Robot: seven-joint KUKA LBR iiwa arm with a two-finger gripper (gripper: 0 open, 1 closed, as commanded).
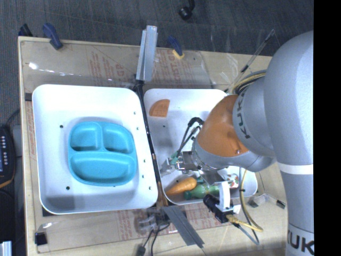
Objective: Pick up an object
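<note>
Gripper (pixel 178 164) low in right bin (pixel 213 96), just above carrot (pixel 182 185): I read this as approach for pick. Jaws' state: cannot tell.

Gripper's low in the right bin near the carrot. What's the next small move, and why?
Probably ease the gripper down and toward the carrot before closing. The carrot lies at the near end of the right bin, just below the gripper, with a green item against its right end. Nothing is visibly between the fingers, so no grasp is confirmed yet.
</note>
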